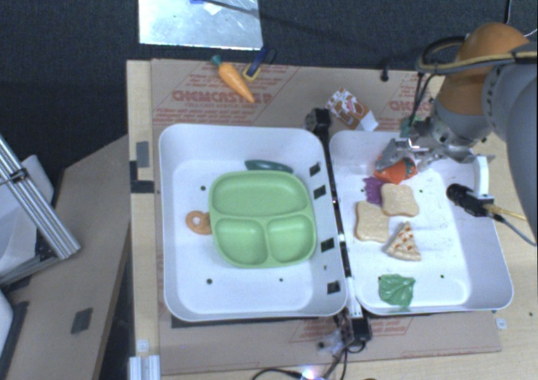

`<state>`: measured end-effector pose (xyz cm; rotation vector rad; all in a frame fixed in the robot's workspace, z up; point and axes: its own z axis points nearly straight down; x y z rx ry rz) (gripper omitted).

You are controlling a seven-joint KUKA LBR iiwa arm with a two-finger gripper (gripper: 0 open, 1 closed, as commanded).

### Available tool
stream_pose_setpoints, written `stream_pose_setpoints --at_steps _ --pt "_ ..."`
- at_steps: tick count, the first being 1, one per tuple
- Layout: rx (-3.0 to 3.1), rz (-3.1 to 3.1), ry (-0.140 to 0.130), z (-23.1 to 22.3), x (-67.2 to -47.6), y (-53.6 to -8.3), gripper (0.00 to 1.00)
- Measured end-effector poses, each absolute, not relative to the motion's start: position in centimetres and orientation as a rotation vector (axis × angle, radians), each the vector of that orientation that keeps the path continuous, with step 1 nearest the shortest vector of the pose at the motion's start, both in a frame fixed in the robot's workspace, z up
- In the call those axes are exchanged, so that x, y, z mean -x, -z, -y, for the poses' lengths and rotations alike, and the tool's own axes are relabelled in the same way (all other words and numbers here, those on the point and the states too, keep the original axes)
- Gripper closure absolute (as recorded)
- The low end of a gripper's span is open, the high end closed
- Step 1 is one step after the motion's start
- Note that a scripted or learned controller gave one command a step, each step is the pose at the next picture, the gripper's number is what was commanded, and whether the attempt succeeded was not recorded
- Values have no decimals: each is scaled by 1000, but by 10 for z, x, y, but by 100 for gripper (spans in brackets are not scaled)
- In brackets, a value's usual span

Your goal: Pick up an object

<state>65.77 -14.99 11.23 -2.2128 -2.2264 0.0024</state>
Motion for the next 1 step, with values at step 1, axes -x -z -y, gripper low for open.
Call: stream_pose_setpoints --at_steps 1 --pt "2214 2229 -1 149 -658 -84 0"
